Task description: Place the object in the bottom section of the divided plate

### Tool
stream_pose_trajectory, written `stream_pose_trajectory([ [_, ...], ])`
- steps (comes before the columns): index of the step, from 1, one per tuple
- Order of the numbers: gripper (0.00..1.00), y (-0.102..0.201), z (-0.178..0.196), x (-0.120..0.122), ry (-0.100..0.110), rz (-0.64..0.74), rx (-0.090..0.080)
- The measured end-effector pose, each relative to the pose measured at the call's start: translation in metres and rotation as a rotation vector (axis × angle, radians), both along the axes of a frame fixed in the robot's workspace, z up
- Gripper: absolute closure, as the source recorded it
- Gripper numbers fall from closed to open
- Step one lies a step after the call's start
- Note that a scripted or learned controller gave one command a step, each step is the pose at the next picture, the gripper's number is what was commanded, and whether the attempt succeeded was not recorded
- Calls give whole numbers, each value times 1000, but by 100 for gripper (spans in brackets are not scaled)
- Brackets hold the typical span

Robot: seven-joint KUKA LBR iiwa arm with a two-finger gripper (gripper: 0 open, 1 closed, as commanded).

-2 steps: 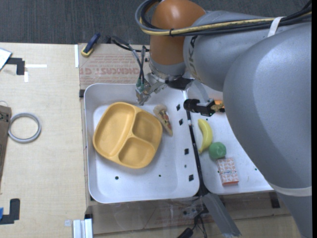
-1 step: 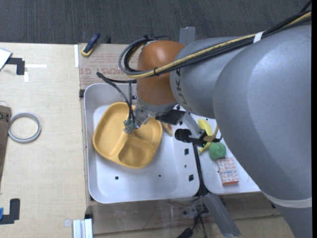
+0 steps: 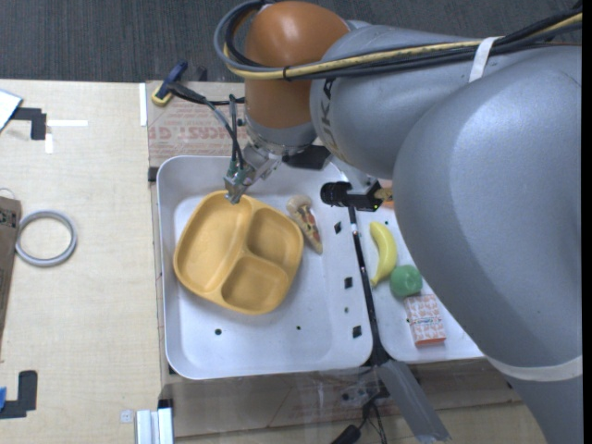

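Looming closest to the lens, the grey arm (image 3: 462, 155) sweeps in from the right and carries its gripper (image 3: 236, 189) down to the far rim of the yellow divided plate (image 3: 239, 257), which lies in the left bin (image 3: 268, 350). Whether the claw is wide, narrow or holding anything cannot be told. All three sections of the plate look bare, so nothing seems placed yet. A small brownish object (image 3: 306, 223) lies just beside the plate's right edge; a banana (image 3: 383, 251), a green ball (image 3: 404, 281) and a small carton (image 3: 425, 320) lie in the right bin (image 3: 444, 345). Picking and placing appear still to come.
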State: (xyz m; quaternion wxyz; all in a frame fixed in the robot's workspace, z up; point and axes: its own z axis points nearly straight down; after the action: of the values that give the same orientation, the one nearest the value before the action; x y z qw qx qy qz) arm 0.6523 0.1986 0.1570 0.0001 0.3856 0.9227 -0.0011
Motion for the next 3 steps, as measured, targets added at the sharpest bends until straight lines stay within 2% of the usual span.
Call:
stream_pose_trajectory([
  [1,100,18,116,-8,0,-36,-1],
  [2,100,24,-53,-1,3,-83,-1],
  [3,100,20,54,3,0,-56,0],
])
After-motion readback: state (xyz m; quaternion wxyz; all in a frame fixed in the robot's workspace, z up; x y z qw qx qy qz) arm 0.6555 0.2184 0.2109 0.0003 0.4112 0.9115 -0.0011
